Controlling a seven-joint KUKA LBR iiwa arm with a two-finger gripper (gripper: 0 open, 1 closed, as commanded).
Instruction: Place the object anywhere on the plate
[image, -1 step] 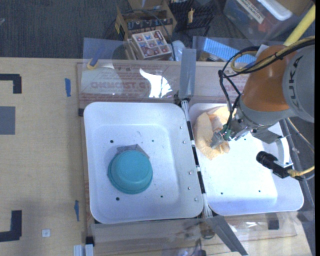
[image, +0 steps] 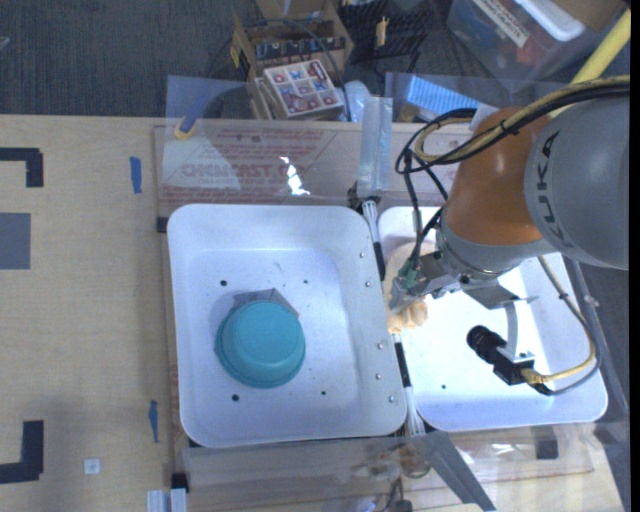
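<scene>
Jaws: spread cannot be read, since the wrist body hides them from above. They sit low over the left edge of the right bin (image: 560, 400), close to the wall between the bins.

Object (image: 408, 316): a pale tan lump just below the jaws, against that same wall. Whether it is gripped or only lying under the tool, I cannot tell.

Plate (image: 262, 343): teal and round, in the left bin (image: 330, 250), lower left of centre and well apart from the object.

Step in hand, as judged: secure the object, then carry it left.

Notes for doing it well:
- Confirm the hold with a straight lift before any sideways travel.
- Raise it enough to clear both bin rims; the object starts hard against the wall, so a snag is likely.
- Aim for the plate's middle.
- Lower close before release, as the lump may roll off.
</scene>
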